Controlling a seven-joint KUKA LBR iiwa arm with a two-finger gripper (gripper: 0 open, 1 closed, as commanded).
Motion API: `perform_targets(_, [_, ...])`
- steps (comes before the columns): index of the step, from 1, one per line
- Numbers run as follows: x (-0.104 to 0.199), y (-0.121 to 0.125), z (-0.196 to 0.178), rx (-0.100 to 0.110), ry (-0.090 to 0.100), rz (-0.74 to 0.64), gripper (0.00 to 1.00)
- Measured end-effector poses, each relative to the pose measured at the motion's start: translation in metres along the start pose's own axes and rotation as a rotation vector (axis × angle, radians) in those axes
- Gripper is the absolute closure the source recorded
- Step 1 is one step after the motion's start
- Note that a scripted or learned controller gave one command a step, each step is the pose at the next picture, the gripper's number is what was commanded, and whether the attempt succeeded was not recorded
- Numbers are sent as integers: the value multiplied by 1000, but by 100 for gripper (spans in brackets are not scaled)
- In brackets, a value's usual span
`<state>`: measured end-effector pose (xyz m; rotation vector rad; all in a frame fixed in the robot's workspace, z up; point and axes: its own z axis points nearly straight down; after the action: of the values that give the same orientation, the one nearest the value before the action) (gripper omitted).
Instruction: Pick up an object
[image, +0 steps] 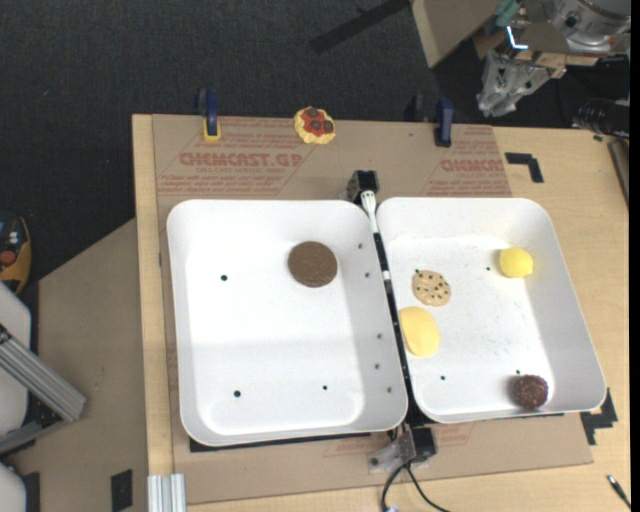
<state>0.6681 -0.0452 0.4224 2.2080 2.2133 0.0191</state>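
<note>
Camera view from above catches the gripper (503, 88) at the upper right, raised well beyond the far edge of the right bin (560, 300) and off the bench (100, 330); its metal fingers (495, 95) point down and toward the bins, but whether they are spread or closed I cannot tell, and nothing shows between them.

With the right bin as landmark: inside it lie a chocolate-chip cookie (431, 288) near its left wall, a yellow oval piece (419, 331) just below the cookie, a small yellow round piece (516, 263) toward its far right, and a dark reddish-brown ball (529, 390) in its near right corner. Touching its left wall stands the left bin (200, 330), which holds a flat brown disc (313, 264). Both bins sit on a brown cardboard sheet (250, 155) printed with red lettering, held by two blue clamps (209, 105) along the edge beyond the bins. A small yellow and red toy (314, 124) lies on that far edge, left of the right bin. Dark carpet (90, 60) surrounds the bench
</note>
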Motion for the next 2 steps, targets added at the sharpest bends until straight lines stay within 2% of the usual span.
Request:
perform_targets(1, [70, -6, 125, 34, 5, -4, 100])
perform_targets(2, [0, -3, 94, 16, -2, 9, 100])
